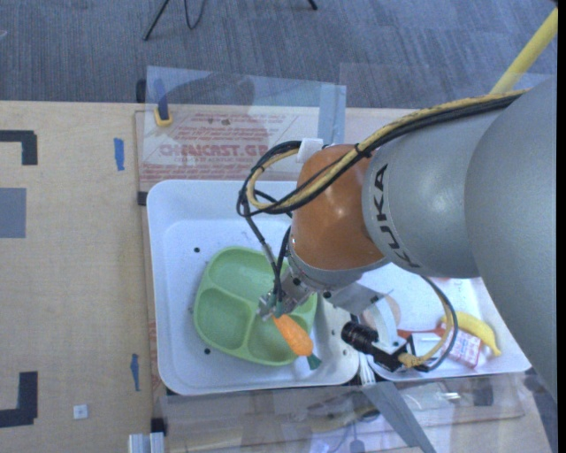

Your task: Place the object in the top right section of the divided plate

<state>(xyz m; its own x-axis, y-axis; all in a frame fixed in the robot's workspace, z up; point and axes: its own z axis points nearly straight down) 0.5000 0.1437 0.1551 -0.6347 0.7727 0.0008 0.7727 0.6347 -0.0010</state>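
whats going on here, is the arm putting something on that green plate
A grey KUKA arm reaches in over the left white bin, where a green divided plate sits. Its tool hangs low over the plate's right side, with an orange carrot-like object right at its tip. Whether the tool is gripping it isn't clear. A banana lies in the right bin.

Robotics lab setting: grey KUKA arm (460, 195) over white bins (168, 265) on a taped wooden bench (71, 265), grey carpet floor (371, 35) beyond, tripod legs (181, 13) at far edge.
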